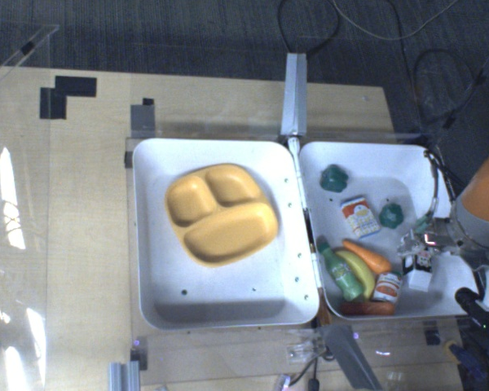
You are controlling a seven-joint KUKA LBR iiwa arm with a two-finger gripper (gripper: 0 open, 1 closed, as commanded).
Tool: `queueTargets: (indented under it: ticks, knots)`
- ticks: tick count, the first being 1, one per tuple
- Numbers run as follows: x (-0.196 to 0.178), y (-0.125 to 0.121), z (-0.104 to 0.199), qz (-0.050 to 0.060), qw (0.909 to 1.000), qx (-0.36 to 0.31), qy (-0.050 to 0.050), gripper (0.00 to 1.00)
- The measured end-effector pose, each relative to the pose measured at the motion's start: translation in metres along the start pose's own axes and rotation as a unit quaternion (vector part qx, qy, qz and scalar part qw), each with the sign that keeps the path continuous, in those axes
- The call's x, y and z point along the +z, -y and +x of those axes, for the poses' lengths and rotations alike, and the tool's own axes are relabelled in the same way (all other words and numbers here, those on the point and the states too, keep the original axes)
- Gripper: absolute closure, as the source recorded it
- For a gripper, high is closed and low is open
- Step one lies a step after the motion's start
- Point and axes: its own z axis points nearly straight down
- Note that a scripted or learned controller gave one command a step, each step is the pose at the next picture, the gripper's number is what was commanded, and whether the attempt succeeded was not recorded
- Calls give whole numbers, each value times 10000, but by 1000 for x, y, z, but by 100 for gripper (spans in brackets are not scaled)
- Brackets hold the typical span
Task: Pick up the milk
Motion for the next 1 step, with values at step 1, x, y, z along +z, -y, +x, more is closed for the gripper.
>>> queueTargets:
  ticks: [1]
  knots:
    - [-96,-21,39,126,9997,219,-41,100]
